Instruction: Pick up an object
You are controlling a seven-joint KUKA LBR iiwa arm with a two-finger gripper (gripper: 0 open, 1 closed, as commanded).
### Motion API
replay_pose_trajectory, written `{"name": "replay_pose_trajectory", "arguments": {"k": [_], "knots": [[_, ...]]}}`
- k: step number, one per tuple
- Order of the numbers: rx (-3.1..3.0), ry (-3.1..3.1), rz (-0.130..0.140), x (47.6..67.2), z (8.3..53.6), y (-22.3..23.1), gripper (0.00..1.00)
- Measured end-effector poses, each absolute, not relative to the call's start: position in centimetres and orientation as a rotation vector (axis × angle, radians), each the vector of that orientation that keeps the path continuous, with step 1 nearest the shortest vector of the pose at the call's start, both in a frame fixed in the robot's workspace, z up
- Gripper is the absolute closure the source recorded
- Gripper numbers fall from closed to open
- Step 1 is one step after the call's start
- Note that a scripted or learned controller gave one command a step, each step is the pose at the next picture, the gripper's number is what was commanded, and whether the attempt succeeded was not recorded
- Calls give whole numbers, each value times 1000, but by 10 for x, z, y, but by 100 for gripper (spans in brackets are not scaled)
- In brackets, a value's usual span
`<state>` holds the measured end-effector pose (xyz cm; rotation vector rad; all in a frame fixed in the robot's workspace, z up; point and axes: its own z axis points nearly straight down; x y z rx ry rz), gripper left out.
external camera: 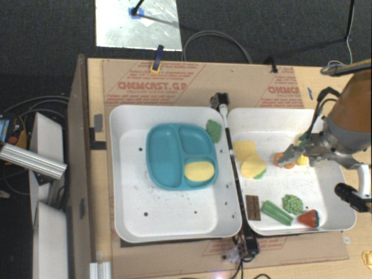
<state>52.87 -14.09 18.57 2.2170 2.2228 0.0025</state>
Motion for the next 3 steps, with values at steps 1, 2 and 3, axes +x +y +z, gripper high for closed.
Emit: {"name": "replay_pose_trajectory", "arguments": {"k": [1, 2, 3], "knots": [[2210, 2224, 3, 600, 80, -163, 0], [2211, 2225, 5, 599, 95, -162, 100], [2203, 2226, 13, 639, 193, -117, 100]]}}
